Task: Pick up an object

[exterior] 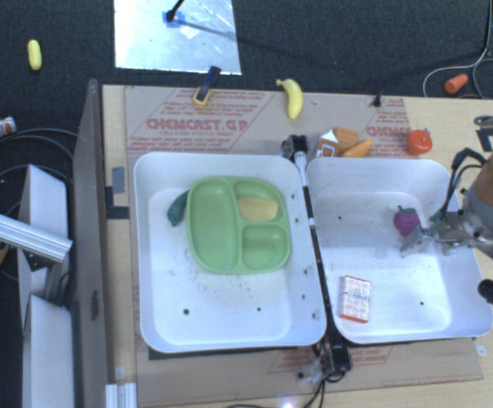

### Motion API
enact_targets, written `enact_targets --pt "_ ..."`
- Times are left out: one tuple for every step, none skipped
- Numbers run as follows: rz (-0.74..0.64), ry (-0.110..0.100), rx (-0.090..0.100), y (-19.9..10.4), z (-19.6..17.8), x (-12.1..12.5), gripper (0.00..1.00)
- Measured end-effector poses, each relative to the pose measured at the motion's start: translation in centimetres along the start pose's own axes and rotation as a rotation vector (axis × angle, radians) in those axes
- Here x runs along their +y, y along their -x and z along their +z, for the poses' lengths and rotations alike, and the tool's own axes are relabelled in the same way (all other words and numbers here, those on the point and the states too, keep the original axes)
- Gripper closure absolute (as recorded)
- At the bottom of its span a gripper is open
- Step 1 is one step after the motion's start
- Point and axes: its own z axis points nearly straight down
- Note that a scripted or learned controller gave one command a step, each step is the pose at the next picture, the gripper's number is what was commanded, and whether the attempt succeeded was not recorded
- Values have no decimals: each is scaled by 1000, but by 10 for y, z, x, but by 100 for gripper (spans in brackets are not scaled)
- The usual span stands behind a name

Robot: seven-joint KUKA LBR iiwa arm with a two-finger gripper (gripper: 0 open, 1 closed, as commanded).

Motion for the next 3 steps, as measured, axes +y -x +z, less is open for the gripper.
enact_targets --pt "-13 5 1 -29 32 51 0" --pt "-10 7 2 -27 19 51 100" --pt "-16 0 4 -97 30 109 100"
